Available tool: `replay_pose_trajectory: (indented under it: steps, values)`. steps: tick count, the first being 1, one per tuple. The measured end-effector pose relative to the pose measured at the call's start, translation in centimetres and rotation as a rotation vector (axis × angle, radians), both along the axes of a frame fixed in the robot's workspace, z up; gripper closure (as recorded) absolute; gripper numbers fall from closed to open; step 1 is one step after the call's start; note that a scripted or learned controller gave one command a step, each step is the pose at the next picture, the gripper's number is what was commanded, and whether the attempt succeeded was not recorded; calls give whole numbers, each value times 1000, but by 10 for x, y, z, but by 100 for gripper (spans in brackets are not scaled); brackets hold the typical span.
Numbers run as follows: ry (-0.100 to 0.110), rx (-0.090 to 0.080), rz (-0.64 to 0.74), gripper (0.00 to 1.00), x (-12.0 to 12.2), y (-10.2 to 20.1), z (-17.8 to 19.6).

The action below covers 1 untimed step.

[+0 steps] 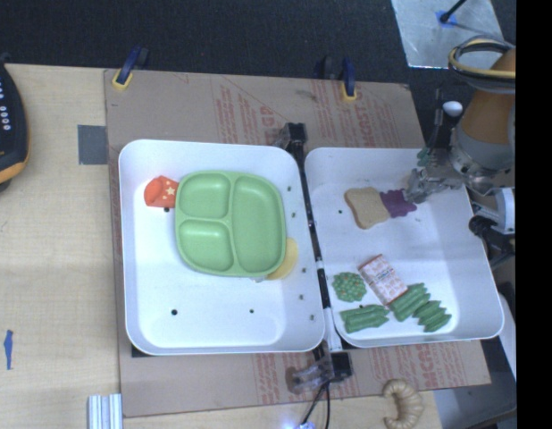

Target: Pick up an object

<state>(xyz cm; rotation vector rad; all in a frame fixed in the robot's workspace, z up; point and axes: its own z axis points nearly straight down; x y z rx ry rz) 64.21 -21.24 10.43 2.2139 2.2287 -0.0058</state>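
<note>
In the right bin (455,239) a tan slice of toast (366,206) lies at the back, with a small purple piece (397,205) touching its right side. My gripper (425,184) is low over the bin's back right part, just right of and above the purple piece. Whether it touches the piece is unclear. Nearer the front lie a green broccoli piece (349,286), a red and white packet (383,279) and two bunches of green beans (363,317) (421,305).
The left bin (213,315) holds a green divided plate (231,223), a red piece with a star (159,191) at its left and a yellow piece (286,259) peeking from under its right edge. A black controller (4,123) sits at the far left.
</note>
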Motion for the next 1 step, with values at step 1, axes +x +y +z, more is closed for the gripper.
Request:
replay_pose_trajectory:
  steps: [1]
  values:
    - [1,0,0,0,0,0,0]
